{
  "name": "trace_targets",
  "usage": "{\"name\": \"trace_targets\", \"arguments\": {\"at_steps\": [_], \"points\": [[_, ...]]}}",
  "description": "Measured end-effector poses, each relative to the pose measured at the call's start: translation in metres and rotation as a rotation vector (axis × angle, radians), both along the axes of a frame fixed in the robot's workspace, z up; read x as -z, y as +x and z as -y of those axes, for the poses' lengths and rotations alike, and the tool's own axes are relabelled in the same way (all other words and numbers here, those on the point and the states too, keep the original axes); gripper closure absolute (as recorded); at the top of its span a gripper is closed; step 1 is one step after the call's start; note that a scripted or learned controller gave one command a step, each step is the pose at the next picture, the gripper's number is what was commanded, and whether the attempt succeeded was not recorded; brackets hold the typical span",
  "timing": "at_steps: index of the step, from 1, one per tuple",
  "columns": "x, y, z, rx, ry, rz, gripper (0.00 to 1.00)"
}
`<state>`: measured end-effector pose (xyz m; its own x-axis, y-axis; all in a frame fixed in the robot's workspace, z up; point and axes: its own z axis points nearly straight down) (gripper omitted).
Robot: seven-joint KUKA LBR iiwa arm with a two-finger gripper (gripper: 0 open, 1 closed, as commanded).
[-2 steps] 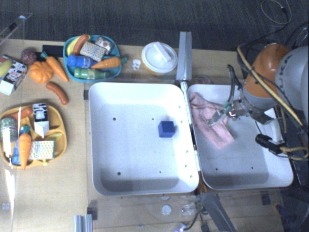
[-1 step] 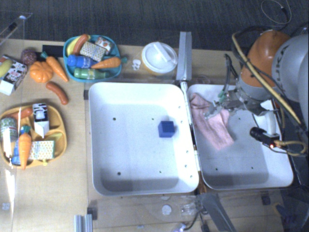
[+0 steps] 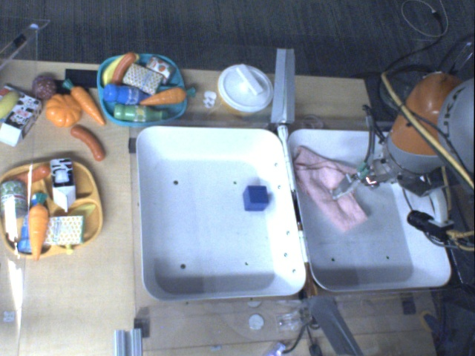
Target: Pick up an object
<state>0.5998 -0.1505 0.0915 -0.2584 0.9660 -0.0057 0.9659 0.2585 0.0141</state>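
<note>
Claw [image 3: 349, 188], finger state unclear, meets the soft, light pink cloth [image 3: 326, 188] in the right bin [image 3: 386, 273]; bunched folds likely offer the best grip.

Robot lab bench.
You are looking at a test rig: white bins [image 3: 148, 199], toy food trays [image 3: 89, 199], loose cables [image 3: 423, 10] trailing over grey carpet [image 3: 185, 13].

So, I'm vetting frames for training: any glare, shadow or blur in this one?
Camera view: even light, mild glare on the left bin floor; soft shadows along both bins' near walls; blue cube sharp; gripper over the pink cloth slightly soft.
</note>
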Motion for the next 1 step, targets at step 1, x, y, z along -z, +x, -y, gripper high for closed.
{"name": "trace_targets", "arguments": {"at_steps": [1], "points": [[-0.0009,-0.0303,-0.0106,-0.082,-0.002,0.005,0.00]]}}
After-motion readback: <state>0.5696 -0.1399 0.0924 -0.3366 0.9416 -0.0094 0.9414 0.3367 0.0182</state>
